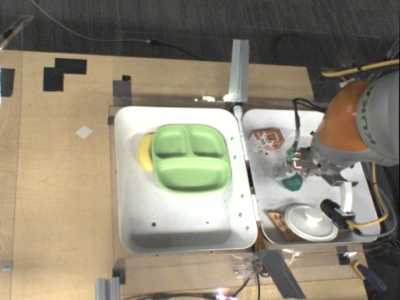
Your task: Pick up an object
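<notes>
- Gripper (294, 166) position: it is seen over the middle of the right bin (370, 231), at the end of the arm (350, 127) reaching in from the right.
- Gripper state: whether it is spread or closed cannot be told from above, as the wrist hides the tip.
- Task object: a small teal object (292, 182) is judged the likely target. It lies on the bin floor just on the near side of the gripper, touching it or almost so; no grasp is confirmed.
- Step in hand: alignment and descent onto the teal object is judged to be under way. A good grasp would be had by centring the tip over the object before closing, and by a straight lift afterwards.
- Neighbours: a printed packet (267, 140) lies to the far left and a white round lid (309, 222) to the near side, both apart from the target.
- Edges: the bin's left wall is near but not touching; open floor is noted around the target, so a small correction is possible without contact.
- Left bin (181, 235): a green divided plate (189, 157) is seen resting over a yellow item (145, 153), well apart from the work.
- Risk: the small object could be pushed aside instead of gripped.
</notes>
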You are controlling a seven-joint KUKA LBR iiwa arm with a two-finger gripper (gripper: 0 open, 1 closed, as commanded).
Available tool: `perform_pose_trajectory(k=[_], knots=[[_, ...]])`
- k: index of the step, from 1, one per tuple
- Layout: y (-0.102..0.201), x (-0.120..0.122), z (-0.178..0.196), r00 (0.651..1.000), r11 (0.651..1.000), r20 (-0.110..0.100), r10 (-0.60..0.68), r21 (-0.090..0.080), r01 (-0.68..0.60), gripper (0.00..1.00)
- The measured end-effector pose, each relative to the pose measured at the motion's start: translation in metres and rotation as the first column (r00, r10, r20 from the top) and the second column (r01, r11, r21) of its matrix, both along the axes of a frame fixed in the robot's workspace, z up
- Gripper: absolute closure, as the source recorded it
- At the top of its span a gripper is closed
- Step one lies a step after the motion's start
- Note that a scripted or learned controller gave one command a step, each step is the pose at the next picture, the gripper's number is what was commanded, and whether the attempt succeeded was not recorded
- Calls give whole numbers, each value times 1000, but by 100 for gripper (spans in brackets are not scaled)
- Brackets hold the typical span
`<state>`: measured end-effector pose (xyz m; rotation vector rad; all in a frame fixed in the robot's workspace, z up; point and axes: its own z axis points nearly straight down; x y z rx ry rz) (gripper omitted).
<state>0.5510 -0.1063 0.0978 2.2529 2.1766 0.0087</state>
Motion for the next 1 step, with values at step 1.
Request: perform_pose_trajectory(k=[1], knots=[[39, 4, 97, 999, 999, -12, -32, 3, 32, 100]])
